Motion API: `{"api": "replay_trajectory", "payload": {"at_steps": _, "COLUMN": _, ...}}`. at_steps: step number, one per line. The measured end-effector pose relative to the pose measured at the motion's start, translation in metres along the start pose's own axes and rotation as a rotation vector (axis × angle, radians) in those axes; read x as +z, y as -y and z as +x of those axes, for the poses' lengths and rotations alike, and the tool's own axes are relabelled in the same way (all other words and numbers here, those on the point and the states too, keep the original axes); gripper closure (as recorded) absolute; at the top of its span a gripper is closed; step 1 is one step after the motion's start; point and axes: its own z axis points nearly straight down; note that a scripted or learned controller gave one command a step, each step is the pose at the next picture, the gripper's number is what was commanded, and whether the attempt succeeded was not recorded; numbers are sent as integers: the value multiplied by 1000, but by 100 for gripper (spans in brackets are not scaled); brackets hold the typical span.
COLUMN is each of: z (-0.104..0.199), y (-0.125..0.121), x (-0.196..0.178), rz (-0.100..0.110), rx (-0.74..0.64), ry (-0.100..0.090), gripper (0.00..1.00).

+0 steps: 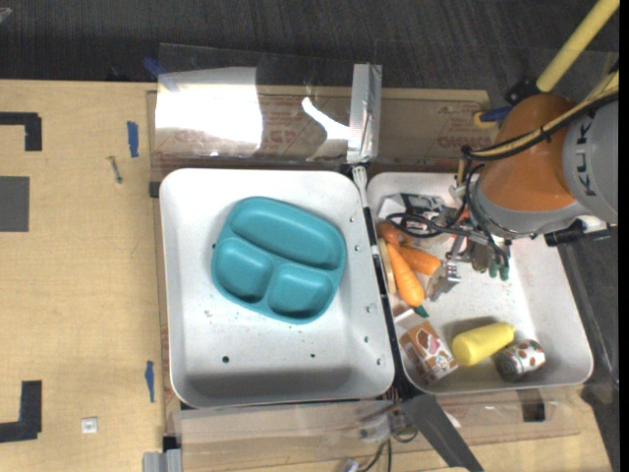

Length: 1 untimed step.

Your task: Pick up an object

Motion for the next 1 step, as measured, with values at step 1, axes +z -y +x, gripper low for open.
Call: {"api": "replay_trajectory", "payload": {"at_steps": 1, "z": 52, "y": 29, "x": -23, "rz": 1, "rx": 191, "ry": -20, "gripper": 0}}
